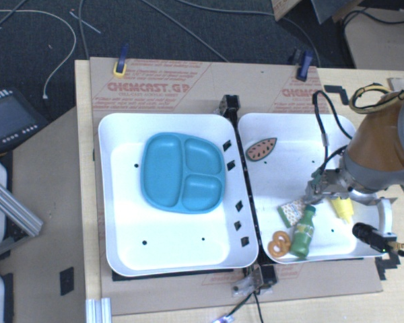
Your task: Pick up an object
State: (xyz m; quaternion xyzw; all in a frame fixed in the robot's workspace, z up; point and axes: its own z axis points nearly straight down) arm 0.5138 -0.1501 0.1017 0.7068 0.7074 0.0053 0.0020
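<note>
My gripper hangs low over the right bin, under the grey wrist and its orange band. Just below and to its left lies a small speckled green-white packet. A green bottle lies beside the packet near the bin's front wall, and next to it is an orange pretzel-shaped ring. A yellow object sits right of the gripper, partly under the wrist. A brown oval piece with dark spots rests at the bin's far left. I see nothing held.
The left bin holds a blue divided plate. A black divider with clips runs between the bins. A black cable loops above the right bin towards the arm.
</note>
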